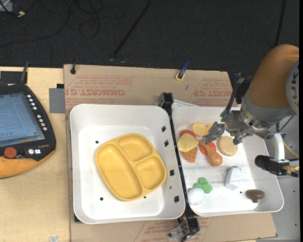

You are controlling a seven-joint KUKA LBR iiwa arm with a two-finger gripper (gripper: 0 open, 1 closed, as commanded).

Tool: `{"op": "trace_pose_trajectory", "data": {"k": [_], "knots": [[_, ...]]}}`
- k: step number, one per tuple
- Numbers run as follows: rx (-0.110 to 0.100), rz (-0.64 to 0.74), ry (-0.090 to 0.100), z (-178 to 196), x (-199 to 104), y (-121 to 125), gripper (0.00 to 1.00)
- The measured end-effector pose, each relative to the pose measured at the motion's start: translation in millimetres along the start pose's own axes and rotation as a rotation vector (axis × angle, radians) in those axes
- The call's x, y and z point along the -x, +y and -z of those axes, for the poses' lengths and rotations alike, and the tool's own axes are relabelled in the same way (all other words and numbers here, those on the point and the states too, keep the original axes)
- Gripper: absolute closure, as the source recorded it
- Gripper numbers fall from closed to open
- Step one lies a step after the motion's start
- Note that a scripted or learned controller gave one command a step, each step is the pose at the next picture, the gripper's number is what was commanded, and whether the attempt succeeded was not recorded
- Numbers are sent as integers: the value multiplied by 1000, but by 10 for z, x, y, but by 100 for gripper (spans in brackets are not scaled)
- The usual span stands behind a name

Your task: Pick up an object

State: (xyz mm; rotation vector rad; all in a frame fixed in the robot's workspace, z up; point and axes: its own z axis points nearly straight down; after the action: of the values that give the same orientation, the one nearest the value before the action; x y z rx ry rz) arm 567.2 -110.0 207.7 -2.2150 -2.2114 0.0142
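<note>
My gripper point(226, 134) hovers over the upper middle of the right bin point(272, 185), open, with its dark fingers point(215, 131) spread and nothing held between them. Just below it lie a round beige piece point(227, 146) and an orange sausage-like toy point(213, 156). To its left are a yellow piece point(199, 129), a red piece point(186, 133) and a cone-shaped toy point(188, 147). Nearer the front lie a pale grey block point(233, 177), a green toy point(204, 185), a white ball point(196, 196) and a small brown piece point(254, 194).
The left bin point(91, 120) holds a yellow divided plate point(131, 165). A teach pendant point(17, 130) lies on the bench at the far left. The grey and orange arm point(272, 89) reaches in from the right, above the right bin's far corner.
</note>
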Motion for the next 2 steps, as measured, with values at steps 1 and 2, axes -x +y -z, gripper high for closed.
{"op": "trace_pose_trajectory", "data": {"k": [1,2], "knots": [[10,2,-1,65,0,22,0],[5,2,0,-575,40,4,0]]}}
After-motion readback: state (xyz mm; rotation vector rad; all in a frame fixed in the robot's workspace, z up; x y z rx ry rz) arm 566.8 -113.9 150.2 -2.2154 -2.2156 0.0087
